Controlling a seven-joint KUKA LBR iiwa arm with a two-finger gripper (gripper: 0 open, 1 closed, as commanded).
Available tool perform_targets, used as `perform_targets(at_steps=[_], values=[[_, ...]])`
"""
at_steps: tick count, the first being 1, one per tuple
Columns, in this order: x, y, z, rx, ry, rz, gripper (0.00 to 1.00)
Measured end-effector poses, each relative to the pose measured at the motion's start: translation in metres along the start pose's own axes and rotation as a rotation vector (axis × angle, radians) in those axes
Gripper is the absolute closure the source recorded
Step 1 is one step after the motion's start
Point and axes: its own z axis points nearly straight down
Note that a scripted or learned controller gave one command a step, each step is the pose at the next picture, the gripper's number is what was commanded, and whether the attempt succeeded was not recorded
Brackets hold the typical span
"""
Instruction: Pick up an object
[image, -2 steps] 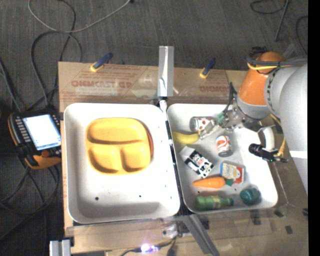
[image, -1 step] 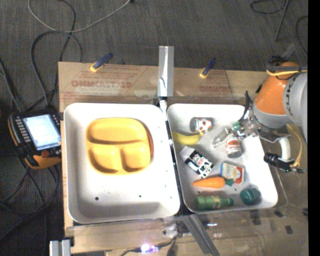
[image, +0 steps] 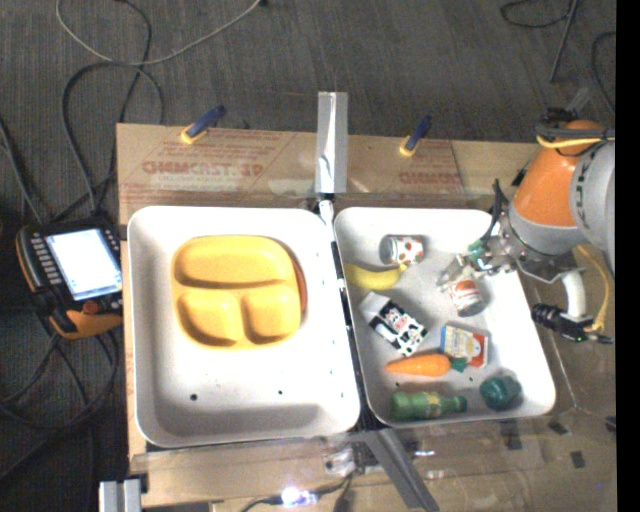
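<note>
The smooth white left bin (image: 150, 400) holds a glossy yellow compartment tray (image: 238, 289); the right bin (image: 535, 375) carries a curved banana (image: 366, 276), tapered orange carrot (image: 420, 367), green bottle (image: 427, 405) and a small red-white can (image: 466, 295) — the claw (image: 470, 264) hovers just above it, spread; brown cardboard surface (image: 260, 160), dark ribbed floor.

arm (image: 575, 200): cut by right edge | pincer (image: 470, 262): blurred (finger state unreadable)
</note>
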Motion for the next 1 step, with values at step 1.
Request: perform_targets(at_steps=[1], values=[[0.0486,0.0198,-0.0689,0.015,0.003,0.005,1.0]])
